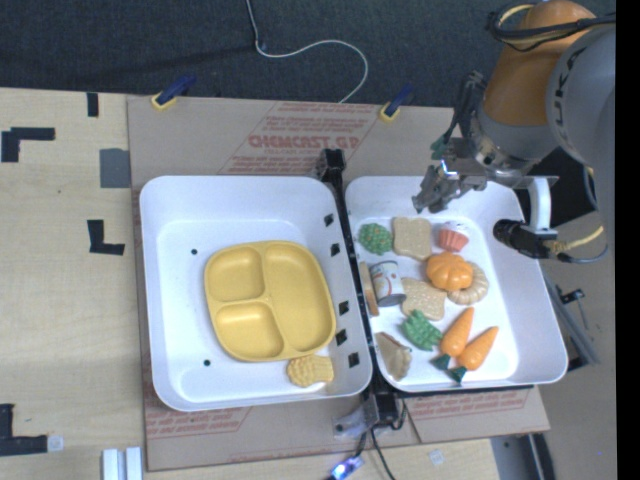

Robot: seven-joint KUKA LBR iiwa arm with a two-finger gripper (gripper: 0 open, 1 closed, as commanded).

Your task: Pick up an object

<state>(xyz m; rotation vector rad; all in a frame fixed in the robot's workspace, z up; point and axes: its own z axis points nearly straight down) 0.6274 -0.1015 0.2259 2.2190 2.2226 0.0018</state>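
The right bin [530, 298] holds several toy foods: a green broccoli piece [375, 237], a tan bread slice [411, 238], a red strawberry-like piece [453, 237], an orange pumpkin [449, 271] on a tan cookie, a small can [385, 282], a cracker [424, 299], a green leafy piece [421, 331], two carrots [468, 340] and a tan wedge [392, 355]. My gripper [432, 200] hangs over the bin's far edge, just above the bread slice, with nothing visible between its fingers.
The left bin [170, 268] contains a yellow divided plate [268, 299] and a yellow corn piece [311, 370] near its front wall. A black divider clip [333, 164] sits between the bins. A white cable [300, 48] lies beyond the bench.
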